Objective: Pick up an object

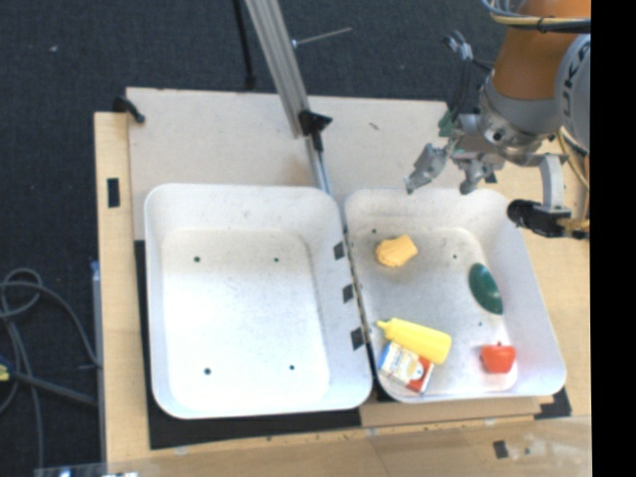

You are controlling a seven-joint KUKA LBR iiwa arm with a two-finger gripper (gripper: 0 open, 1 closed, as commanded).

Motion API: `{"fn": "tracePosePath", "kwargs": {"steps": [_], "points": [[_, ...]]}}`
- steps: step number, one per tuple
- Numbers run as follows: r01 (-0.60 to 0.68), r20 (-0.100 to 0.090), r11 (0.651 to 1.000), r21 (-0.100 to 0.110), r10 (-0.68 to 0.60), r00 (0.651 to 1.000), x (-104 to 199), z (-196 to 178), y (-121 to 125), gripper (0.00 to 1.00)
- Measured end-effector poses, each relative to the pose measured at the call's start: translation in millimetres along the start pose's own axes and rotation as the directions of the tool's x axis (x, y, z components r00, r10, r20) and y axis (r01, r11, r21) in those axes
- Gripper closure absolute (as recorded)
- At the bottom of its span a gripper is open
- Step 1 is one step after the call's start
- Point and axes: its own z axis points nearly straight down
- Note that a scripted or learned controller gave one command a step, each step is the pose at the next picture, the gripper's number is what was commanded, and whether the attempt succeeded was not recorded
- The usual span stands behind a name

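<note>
The two-finger gripper [445,174] hangs spread and empty over the far rim of the right shallow white bin [527,256] — inside lie a yellow lumpy toy [396,251] near that rim, a dark green oval piece [485,287], a yellow bottle [414,338] and a small red block [498,357] toward the near edge.

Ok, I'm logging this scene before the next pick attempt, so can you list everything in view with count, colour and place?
Shallow plastic bins: two, white, side by side on the bench.
Lumpy yellow object: one, right bin, upper left part.
Yellow bottle with printed label: one, right bin, lower left, lying down.
Dark green flat oval object: one, right bin, right side.
Small red-orange object: one, right bin, lower right.
Metal post: one, grey, behind the bins.
Arm: one, grey and orange, upper right.
Claw: one, above the right bin's far edge, holding nothing.
</note>
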Motion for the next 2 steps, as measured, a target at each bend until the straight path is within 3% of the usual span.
{"fn": "tracePosePath", "kwargs": {"steps": [1,2], "points": [[0.0,0.001,1.0,0.0,0.0,1.0,-0.2,-0.1,0.0,0.0],[-0.004,0.001,1.0,0.004,0.004,1.0,-2.0,45.2,-8.1,0.0]]}}
